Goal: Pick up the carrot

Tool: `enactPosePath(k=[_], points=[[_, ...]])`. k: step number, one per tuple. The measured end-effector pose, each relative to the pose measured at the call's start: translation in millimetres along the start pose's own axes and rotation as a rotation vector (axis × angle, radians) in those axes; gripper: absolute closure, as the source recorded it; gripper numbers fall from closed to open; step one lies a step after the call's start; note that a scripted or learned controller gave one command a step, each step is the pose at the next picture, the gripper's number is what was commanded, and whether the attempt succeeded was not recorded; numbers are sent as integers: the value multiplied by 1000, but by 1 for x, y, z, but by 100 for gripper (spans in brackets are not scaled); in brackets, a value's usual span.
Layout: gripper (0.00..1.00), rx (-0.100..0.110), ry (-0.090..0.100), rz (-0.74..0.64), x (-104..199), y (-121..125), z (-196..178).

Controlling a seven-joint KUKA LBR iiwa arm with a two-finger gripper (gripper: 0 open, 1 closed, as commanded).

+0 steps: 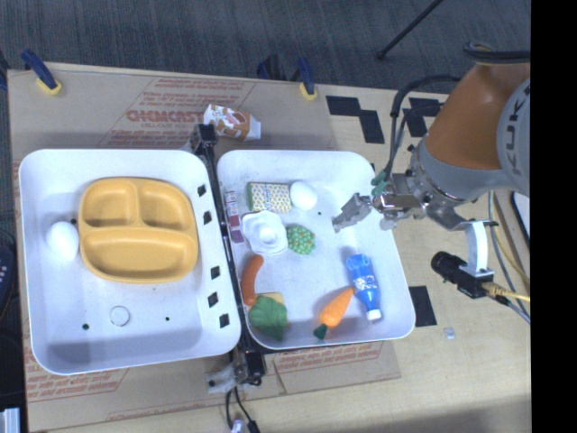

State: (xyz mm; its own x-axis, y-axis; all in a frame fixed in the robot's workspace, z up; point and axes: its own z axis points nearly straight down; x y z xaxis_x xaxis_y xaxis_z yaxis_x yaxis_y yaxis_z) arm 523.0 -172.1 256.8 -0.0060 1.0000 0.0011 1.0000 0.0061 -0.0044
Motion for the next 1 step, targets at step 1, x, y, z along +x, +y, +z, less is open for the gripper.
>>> enactPosePath(k=[1], points=[[0, 2, 2, 80, 4, -42, 143]])
